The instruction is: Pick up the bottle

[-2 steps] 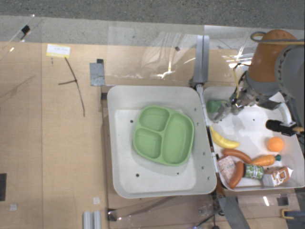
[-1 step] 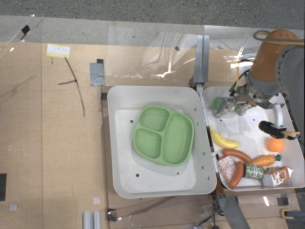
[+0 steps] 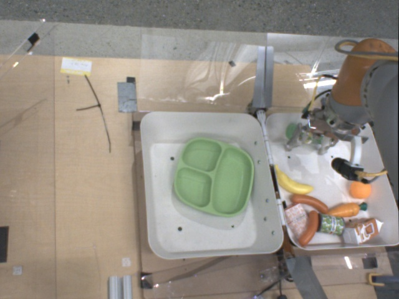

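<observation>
Gripper (image 3: 310, 139), metal fingers w/ state unclear, is hovering in the right bin (image 3: 375, 246) well beyond the green-labelled bottle (image 3: 330, 224) lying btwn sausage (image 3: 310, 229) & carton (image 3: 363, 231).

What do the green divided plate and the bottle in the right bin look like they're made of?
The green divided plate looks like moulded plastic with a matte finish: one even colour, soft rounded compartment walls, no sharp glare. The bottle, lying on its side near the right bin's front edge, seems to be green plastic or glass with a paper-like label; it is too small to tell which.
</observation>
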Robot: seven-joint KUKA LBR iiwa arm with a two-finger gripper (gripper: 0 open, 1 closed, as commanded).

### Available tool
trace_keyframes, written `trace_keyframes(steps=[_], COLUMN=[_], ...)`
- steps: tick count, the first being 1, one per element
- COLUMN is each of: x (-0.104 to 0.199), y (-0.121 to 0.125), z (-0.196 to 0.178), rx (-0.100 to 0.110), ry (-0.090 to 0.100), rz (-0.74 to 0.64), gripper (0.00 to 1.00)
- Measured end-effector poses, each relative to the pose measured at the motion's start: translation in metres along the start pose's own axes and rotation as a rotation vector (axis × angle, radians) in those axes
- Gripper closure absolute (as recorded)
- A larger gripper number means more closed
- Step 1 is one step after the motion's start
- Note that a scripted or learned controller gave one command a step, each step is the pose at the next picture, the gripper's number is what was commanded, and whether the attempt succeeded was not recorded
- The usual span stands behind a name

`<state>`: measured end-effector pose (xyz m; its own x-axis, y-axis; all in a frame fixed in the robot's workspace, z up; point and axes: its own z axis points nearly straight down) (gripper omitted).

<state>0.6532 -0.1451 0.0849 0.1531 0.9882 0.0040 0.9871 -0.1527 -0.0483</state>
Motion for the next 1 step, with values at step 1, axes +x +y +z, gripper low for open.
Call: trace_keyframes(steps=[1], x=[-0.0718], y=[0.0115], z=[0.0006], rx=[-0.012], ry=[-0.005], rz=[-0.068], gripper=[0.0])
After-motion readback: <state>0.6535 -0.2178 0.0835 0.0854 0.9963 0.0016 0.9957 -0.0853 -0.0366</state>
